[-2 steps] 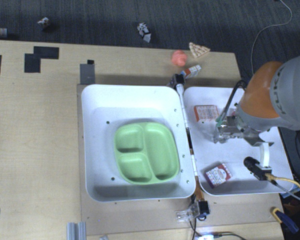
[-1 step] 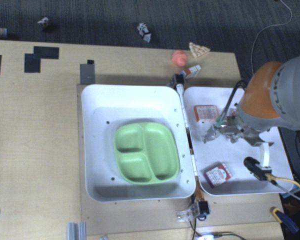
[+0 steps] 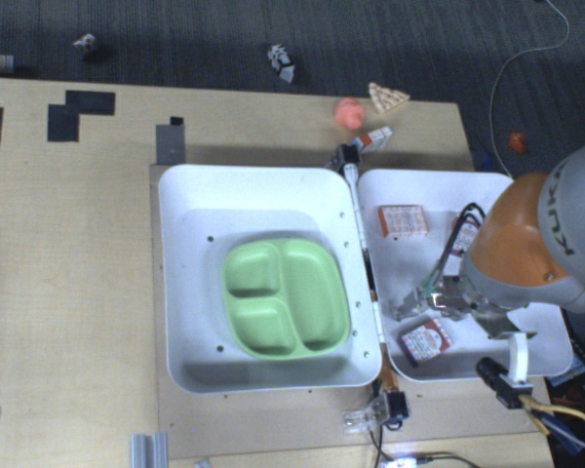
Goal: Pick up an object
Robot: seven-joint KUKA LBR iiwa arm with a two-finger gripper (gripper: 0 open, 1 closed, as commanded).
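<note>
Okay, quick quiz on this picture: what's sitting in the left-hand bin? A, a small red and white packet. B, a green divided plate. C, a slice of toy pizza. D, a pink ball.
B: the green divided plate lies alone in the left bin, while the red and white packets are in the right bin and the pink ball is on the bench beyond both.

Green divided tray (image 3: 286,296) in left bin (image 3: 185,261); arm (image 3: 526,242) over right bin (image 3: 390,188), lower right of frame; two small packets (image 3: 403,221) there.
</note>
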